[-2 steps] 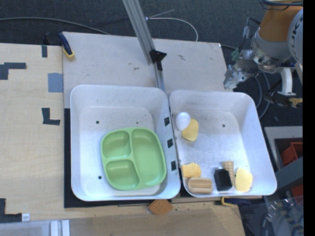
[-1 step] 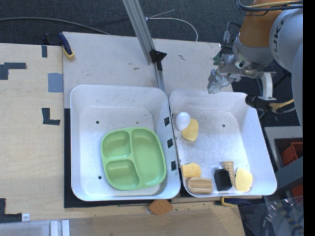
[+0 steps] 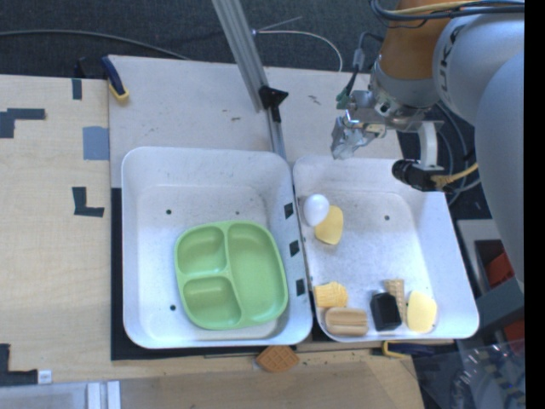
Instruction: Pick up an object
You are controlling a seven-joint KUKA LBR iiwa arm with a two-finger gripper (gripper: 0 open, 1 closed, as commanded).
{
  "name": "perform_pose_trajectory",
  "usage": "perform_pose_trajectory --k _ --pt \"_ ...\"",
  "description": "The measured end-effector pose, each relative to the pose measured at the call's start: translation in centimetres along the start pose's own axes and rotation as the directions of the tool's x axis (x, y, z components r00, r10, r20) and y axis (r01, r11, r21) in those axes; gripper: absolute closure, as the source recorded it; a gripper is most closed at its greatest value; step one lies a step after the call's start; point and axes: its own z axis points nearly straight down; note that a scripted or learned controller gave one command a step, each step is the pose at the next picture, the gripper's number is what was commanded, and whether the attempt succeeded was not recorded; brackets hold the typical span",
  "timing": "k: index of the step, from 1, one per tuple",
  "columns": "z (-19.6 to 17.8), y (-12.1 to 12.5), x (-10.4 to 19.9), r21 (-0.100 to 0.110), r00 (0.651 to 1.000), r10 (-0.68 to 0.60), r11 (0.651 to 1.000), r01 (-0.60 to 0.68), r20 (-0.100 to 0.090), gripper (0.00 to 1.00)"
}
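My gripper [image 3: 345, 146] hangs above the far rim of the right bin [image 3: 443, 228], near its back left corner, with nothing seen in it. Below it in that bin lie a white egg [image 3: 316, 206] and a yellow food piece [image 3: 330, 226], touching each other. Along the bin's front edge sit a yellow ridged piece [image 3: 331, 295], a tan bun [image 3: 347, 320], a black block [image 3: 385, 310], a small tan cone [image 3: 394, 289] and a pale yellow lemon shape [image 3: 421, 312].
The left bin [image 3: 145, 228] holds a green divided plate [image 3: 232, 273]. A brown cookie [image 3: 277, 359] lies on the bench in front of the bins. A slanted metal pole [image 3: 243, 41] stands behind the bins. A blue and yellow clamp [image 3: 115, 79] sits far left.
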Motion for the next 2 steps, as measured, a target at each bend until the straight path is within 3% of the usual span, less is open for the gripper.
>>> perform_pose_trajectory --k 2 --pt "1.9 -1.2 11.2 0.001 1.0 -0.001 1.0 0.001 0.0 1.0"
